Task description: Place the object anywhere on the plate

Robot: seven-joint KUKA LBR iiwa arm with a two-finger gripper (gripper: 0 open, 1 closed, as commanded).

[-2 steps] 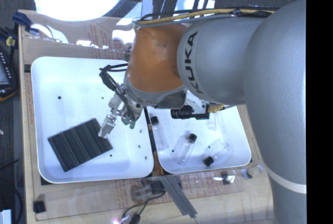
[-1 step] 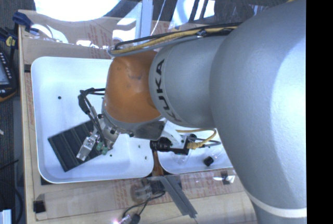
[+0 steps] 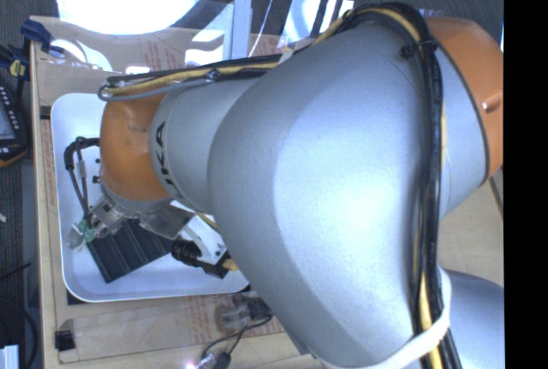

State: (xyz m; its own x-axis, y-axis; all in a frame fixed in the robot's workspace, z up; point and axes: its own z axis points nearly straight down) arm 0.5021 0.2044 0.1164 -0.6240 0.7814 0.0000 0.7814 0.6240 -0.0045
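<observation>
— Where did the arm stand?
— Low over the left bin, I saw. The pincer was hidden; grip unknown, object and plate unseen.
— Next?
— I'd have lifted clear to check.

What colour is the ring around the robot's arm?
Orange, on the band above the wrist in the camera view.

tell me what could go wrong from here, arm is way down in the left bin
The arm blocks most of the camera view, so neither object nor plate can be confirmed, and a failed grasp might go unnoticed. The gripper sits low near the white bin wall and could scrape it. Loose cables at the wrist might snag.
</observation>
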